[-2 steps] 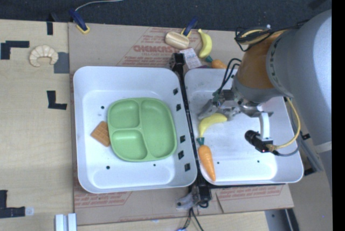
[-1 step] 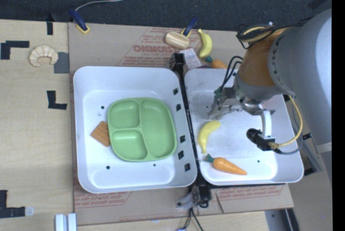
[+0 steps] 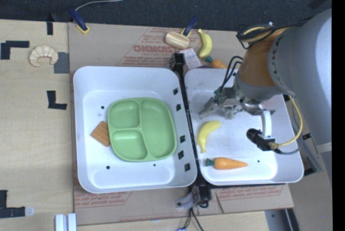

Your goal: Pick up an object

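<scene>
hand sits low in the right bin, fingers spread wide and pointing left, nothing between them. banana lies just below-left of the fingertips, close but not touching, long axis slanted up-right to down-left. carrot lies further down near the front wall, axis left-right. open floor around the banana; divider wall close on its left.

The grey arm reaches in from the right, its pincer angled downward.
</scene>
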`<state>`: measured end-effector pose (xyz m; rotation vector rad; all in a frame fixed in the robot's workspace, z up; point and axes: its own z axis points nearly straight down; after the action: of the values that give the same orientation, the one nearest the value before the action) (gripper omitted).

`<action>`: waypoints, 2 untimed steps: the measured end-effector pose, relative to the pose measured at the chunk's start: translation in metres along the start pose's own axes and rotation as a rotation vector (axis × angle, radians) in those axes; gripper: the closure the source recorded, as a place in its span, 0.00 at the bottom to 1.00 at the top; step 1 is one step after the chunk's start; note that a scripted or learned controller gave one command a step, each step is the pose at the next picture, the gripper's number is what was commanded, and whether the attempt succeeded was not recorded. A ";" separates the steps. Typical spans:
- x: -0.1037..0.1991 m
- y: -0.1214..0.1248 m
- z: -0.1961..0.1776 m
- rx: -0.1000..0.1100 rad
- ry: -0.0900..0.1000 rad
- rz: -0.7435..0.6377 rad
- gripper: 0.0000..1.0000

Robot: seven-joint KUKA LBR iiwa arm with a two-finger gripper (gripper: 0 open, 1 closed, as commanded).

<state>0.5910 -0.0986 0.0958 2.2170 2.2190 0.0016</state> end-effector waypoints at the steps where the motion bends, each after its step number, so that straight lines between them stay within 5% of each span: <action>1: 0.005 0.049 0.010 0.001 0.002 -0.001 0.00; 2: 0.005 0.075 0.011 0.002 0.002 -0.001 0.00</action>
<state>0.6664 -0.0938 0.0854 2.2173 2.2225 0.0010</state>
